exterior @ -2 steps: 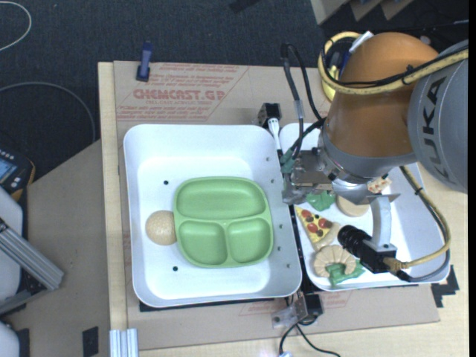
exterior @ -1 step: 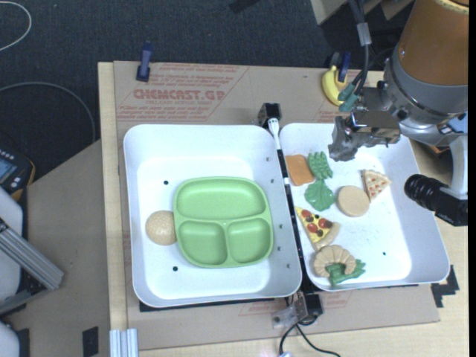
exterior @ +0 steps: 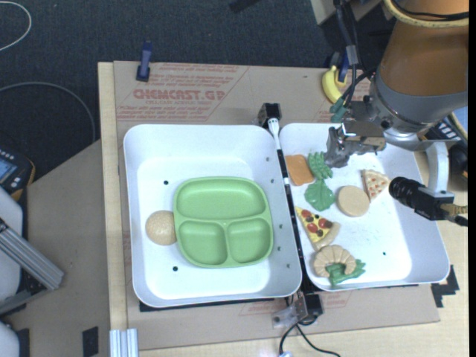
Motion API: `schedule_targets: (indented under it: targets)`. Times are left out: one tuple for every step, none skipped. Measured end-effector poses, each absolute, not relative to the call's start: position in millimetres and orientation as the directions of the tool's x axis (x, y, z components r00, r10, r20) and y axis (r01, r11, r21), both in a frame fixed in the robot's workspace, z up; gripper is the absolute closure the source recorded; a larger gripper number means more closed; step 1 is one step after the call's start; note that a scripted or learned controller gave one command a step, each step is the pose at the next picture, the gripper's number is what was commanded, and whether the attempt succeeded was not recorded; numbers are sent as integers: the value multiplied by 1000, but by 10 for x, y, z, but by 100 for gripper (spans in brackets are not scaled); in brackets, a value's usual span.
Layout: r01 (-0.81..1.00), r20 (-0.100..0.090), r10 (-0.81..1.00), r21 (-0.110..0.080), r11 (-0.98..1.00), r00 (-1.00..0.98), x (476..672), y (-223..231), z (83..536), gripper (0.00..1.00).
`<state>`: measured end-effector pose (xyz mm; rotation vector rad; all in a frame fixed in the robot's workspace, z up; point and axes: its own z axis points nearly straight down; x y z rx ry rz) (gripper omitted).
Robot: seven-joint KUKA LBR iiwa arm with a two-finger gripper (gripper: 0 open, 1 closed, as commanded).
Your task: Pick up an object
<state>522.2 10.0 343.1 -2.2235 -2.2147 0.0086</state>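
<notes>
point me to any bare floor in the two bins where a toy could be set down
Left white bin: bare strip behind the green divided plate, and the front-left corner past the round tan bun. Right white bin: bare right-front floor beyond the pizza slices. Crowded: its left half, around the claw.

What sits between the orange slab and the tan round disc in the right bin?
In the camera view, green leafy pieces lie between the orange slab and the tan disc.

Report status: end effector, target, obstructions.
End effector low over right bin, at the green leafy piece. No grasp visible. Orange slab and round cookie crowd close by.
</notes>
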Motion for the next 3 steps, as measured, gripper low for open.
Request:
schedule_targets:
  targets:
    - [1000, -2, 1000, -10, -6, 5, 5623, -343, 2357, 100]
    - [1000, 4, 1000, -2, 10, -10, 5134, 603, 2762, 100]
    - [1000, 3, 1000, 11, 5, -5, 4909, 784, 3676, 100]
